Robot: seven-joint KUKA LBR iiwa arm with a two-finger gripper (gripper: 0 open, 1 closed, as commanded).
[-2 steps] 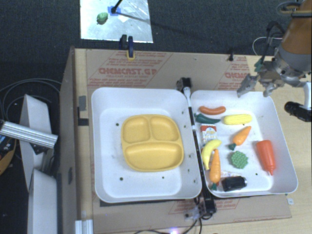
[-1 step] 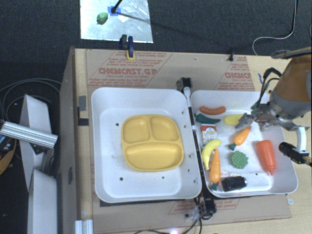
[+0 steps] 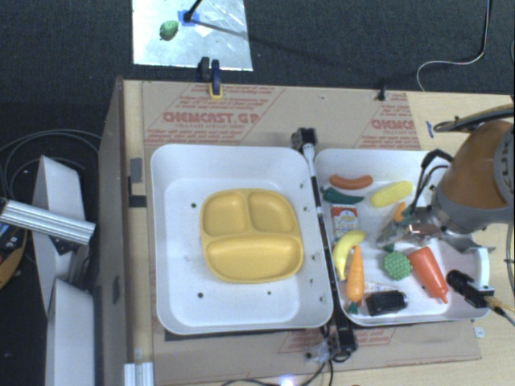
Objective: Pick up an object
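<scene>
The right bin (image 3: 451,316) holds several toy foods. A red sausage (image 3: 350,181) and a yellow corn-like piece (image 3: 392,192) lie at the back. A banana (image 3: 346,248) and an orange carrot (image 3: 355,273) lie along the left wall. Near the front are a green knobbly ball (image 3: 396,264), a red-orange carrot (image 3: 428,272) and a black block (image 3: 385,301). My gripper (image 3: 400,233) reaches in from the right and hangs low over the middle of this bin, just above the green ball and beside a small orange piece (image 3: 400,211).
The left bin (image 3: 173,215) holds a yellow divided plate (image 3: 251,236). A small white box with a red label (image 3: 344,215) lies near the divider in the right bin. The arm's grey and orange body (image 3: 475,179) covers the right bin's right side.
</scene>
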